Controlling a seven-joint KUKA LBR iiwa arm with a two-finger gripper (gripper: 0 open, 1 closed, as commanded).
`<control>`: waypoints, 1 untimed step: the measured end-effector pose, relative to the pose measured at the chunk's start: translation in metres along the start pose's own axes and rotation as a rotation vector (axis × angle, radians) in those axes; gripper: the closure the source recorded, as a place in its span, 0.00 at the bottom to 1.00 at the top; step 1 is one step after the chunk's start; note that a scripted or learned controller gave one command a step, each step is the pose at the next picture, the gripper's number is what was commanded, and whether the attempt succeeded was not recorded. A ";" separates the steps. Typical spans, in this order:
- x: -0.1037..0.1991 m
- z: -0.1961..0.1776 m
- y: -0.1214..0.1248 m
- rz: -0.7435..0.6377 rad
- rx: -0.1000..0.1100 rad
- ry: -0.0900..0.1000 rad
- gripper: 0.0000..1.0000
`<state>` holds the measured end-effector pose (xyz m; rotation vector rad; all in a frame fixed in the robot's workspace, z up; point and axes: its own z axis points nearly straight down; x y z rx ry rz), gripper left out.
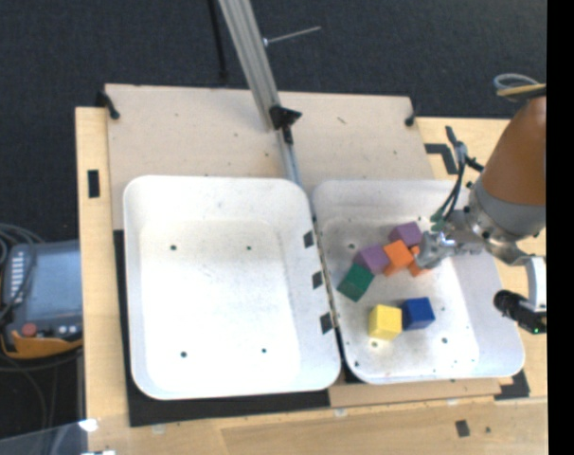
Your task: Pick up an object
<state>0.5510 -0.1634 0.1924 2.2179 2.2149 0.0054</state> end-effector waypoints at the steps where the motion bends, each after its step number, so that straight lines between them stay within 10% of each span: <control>1: -0.002 -0.053 0.002 -0.004 0.000 0.000 1.00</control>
